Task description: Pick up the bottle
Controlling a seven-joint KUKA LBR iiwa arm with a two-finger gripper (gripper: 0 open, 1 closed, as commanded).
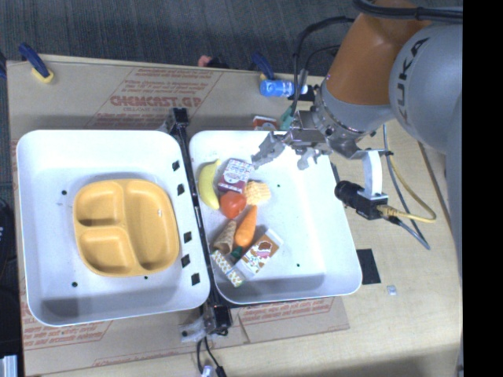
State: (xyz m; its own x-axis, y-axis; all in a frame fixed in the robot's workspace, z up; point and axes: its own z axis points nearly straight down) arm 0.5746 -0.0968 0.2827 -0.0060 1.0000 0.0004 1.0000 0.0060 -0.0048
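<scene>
Seen from above: two white bins side by side, a yellow divided plate point(126, 225) in the left bin point(39, 210). In the right bin point(330, 242), a heap of toy food: banana point(207, 185), tomato point(233, 203), carrot point(246, 225), small cartons. No clear bottle among them; possibly the purple-labelled item point(234, 174), hard to tell. Gripper point(287, 154) poised over the bin's upper edge, fingers apart, nothing between them. Best done by centring over the target, then descending straight, clear of the neighbouring tomato.
</scene>
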